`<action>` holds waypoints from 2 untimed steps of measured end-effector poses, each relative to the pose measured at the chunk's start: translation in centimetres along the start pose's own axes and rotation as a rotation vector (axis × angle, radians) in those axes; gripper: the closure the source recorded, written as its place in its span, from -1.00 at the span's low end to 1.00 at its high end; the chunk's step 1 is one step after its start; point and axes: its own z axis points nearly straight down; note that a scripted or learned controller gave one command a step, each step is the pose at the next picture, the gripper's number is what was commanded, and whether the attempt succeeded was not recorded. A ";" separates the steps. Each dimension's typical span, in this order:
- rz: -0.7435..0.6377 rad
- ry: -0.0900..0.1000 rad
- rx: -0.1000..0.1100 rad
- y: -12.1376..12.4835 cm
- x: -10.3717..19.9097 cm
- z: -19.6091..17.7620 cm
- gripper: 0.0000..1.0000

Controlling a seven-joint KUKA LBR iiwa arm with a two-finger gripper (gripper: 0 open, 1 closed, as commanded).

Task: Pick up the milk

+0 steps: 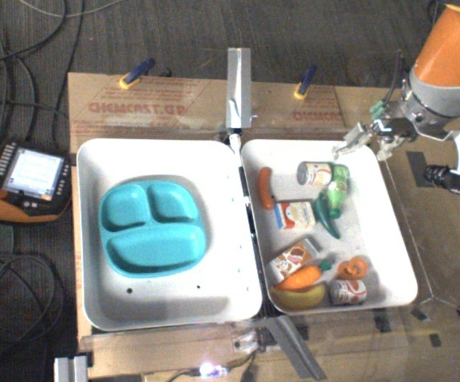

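The milk (295,215) is a small white carton with a red and orange label, lying on its side in the middle of the right bin (397,237). My gripper (368,140) hovers over that bin's far right corner, above and to the right of the milk and well apart from it. Its fingers look open and hold nothing. The nearest things to the gripper are a tipped can (315,173) and a green vegetable (335,196).
A red sausage (266,188) lies left of the milk. In front of it are a brown carton (291,261), a carrot (302,277), a banana (300,296), a second can (348,292) and an orange piece (356,267). The left bin (95,293) holds a turquoise divided plate (153,227).
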 end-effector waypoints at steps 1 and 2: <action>0.115 0.004 0.003 -3.8 6.1 11.9 -1.00; -0.093 0.002 -0.001 0.6 2.0 2.1 -1.00</action>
